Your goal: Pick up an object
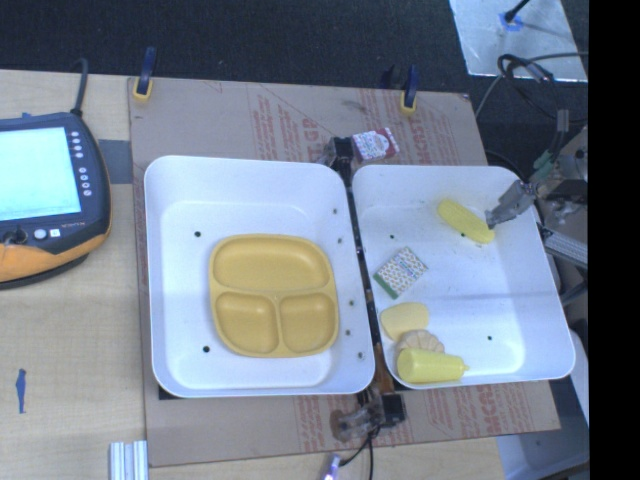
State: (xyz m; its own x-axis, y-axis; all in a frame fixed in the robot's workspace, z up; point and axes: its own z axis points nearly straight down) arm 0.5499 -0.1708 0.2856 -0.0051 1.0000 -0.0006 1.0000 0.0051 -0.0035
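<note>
Gripper (497, 215) reaching in at right bin's (520, 298) right wall, tip touching right end of yellow oblong piece (464, 220); cannot tell how claw is set. Yellow oblong piece lying in bin's upper part. Green patterned packet (401, 271) sitting near bin's left wall. Yellow bottle (430, 366), round cracker (419, 342), pale yellow slab (404, 319) clustering at bin's lower left corner. Yellow divided plate (273, 295) resting in left bin (180, 268) beside it.

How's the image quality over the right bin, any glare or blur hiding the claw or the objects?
Camera view: the right bin is bright and washed out but its objects stay readable; the claw by the yellow piece is small and soft, so its finger state is unclear; the left bin has a shaded band along its left wall.
</note>
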